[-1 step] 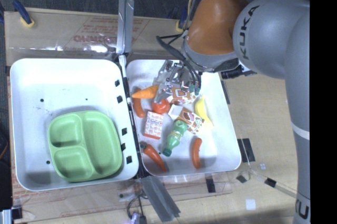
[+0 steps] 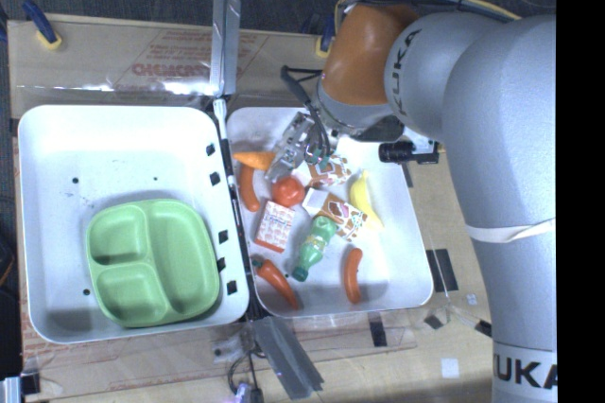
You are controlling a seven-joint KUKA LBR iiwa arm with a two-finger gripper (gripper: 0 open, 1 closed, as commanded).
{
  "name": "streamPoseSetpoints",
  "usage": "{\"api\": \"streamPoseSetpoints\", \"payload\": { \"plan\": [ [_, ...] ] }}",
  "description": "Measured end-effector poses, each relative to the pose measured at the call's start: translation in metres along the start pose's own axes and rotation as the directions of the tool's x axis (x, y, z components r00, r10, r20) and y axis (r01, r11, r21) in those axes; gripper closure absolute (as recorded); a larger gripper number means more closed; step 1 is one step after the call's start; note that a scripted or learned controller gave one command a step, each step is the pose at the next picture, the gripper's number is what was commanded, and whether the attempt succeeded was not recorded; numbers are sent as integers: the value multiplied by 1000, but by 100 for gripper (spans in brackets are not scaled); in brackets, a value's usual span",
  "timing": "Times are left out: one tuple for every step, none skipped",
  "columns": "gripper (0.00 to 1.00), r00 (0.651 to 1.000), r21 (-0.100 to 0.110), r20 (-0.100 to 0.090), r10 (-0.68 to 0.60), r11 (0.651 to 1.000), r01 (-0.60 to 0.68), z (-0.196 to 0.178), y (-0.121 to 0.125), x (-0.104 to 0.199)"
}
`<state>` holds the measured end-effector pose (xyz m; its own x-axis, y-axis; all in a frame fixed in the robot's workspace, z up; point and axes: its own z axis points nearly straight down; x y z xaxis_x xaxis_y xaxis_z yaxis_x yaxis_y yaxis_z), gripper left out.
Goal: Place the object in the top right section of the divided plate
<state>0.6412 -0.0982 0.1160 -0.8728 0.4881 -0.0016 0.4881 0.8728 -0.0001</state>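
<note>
A green divided plate [image 2: 149, 261] lies in the left bin [image 2: 57, 146], its sections bare. My gripper [image 2: 286, 155] reaches down into the right bin [image 2: 402, 240], its tip just above a red tomato [image 2: 288, 191] and next to an orange carrot [image 2: 251, 160]. Around it lie a red-and-white carton [image 2: 275, 226], a green bottle [image 2: 313, 249], a yellow banana [image 2: 363, 200], a patterned snack pack [image 2: 343, 214] and sausages [image 2: 352, 273]. Whether anything sits between the fingers is hidden.
The grey arm with its orange band [image 2: 364, 51] covers the right bin's far right side. A metal divider [image 2: 225, 42] runs between the bins. Another red sausage [image 2: 276, 282] lies at the right bin's front left corner.
</note>
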Motion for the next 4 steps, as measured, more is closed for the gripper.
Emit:
{"api": "streamPoseSetpoints", "payload": {
  "plan": [
    [100, 937, -1, -2, -349, 937, 349, -77, 29, 121],
    [100, 974, 1, -4, -228, 974, 228, -76, 82, 188],
    [100, 937, -1, 1, -350, 937, 350, -126, 116, 253],
    [100, 867, 0, -4, -498, 867, 498, -50, 162, 257]
  ]
}}
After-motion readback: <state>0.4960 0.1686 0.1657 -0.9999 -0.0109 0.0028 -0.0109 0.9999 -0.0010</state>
